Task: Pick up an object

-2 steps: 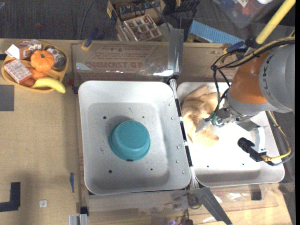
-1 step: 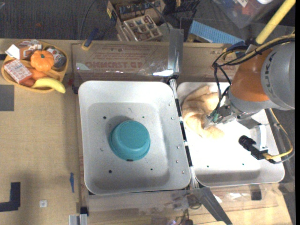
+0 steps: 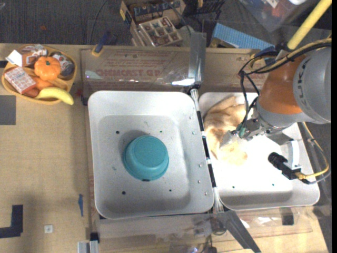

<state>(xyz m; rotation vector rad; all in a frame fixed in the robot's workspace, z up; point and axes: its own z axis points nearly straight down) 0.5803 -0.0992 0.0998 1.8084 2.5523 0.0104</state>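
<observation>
A teal bowl lies upside down in the left bin, its round base facing up and its wider rim flat on the bin floor. It sits near the middle of that bin, slightly toward the near edge, well apart from all four walls. In the right bin a pale tan, soft-looking object, lumpy and irregular in outline, lies in the far left corner, close against the left wall. It stretches from the far edge toward the middle of the bin; what kind of item it is cannot be told.
</observation>
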